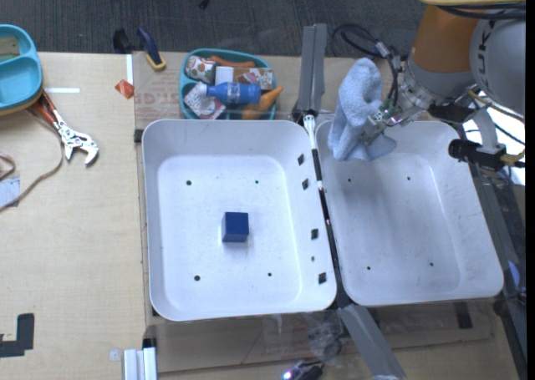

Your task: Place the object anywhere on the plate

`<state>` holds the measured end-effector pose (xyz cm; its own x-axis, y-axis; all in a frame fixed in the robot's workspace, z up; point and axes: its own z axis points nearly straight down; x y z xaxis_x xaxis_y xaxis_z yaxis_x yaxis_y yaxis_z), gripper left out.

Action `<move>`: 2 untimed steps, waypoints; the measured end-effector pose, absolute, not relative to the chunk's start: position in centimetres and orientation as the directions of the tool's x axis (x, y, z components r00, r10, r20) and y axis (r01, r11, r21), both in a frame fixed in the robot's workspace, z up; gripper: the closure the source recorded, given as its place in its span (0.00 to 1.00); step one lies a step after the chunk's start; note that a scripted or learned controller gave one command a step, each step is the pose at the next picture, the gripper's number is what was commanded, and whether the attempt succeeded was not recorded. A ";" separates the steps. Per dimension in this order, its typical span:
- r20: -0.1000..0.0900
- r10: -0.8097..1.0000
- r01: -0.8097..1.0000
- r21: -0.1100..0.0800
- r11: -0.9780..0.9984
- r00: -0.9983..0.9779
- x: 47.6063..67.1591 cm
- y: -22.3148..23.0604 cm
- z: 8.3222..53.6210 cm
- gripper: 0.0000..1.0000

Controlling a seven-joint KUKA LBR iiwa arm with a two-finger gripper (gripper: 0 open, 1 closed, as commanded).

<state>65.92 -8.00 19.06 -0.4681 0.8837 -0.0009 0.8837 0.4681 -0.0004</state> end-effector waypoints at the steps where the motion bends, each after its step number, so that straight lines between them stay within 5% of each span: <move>1: -0.001 0.883 0.883 -0.001 0.469 -0.469 66.0 -8.1 23.0 1.00; 2: 0.000 0.634 0.634 -0.001 0.773 -0.773 62.7 -3.3 23.2 1.00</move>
